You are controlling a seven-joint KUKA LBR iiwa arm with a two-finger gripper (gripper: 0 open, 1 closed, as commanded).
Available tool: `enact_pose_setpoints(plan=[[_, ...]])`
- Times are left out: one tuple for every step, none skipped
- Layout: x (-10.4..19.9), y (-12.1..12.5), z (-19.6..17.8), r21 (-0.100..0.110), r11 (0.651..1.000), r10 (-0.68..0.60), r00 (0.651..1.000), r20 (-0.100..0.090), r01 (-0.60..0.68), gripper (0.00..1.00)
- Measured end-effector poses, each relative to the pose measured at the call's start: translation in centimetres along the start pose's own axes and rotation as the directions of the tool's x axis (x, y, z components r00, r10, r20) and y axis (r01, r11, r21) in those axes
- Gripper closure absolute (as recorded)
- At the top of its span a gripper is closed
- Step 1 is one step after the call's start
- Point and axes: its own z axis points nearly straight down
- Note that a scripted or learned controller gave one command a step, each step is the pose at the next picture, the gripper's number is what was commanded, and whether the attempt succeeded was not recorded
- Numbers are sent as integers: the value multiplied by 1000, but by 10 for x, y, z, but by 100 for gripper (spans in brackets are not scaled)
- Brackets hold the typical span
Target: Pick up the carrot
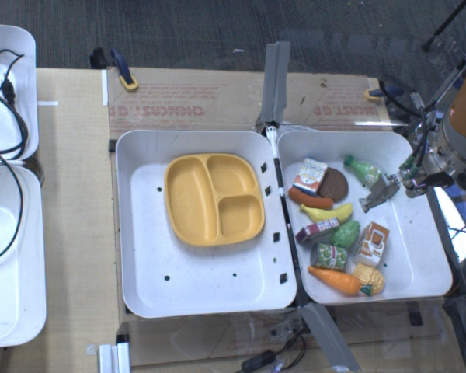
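Carrot (335,280) lying along the front edge of the right bin (419,274), just beside the corn (370,279). Claw (379,193) over the bin's middle, toward its right side, well apart from the carrot; its spread cannot be told. Yellow divided plate (214,199) in the left bin (140,247).

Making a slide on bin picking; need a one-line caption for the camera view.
Gripper hovers over the right bin, apart from the carrot near its front edge.
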Motion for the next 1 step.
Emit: enact_pose_setpoints(plan=[[-36, 3, -50, 1, 989, 147, 989, 0, -147, 0]])
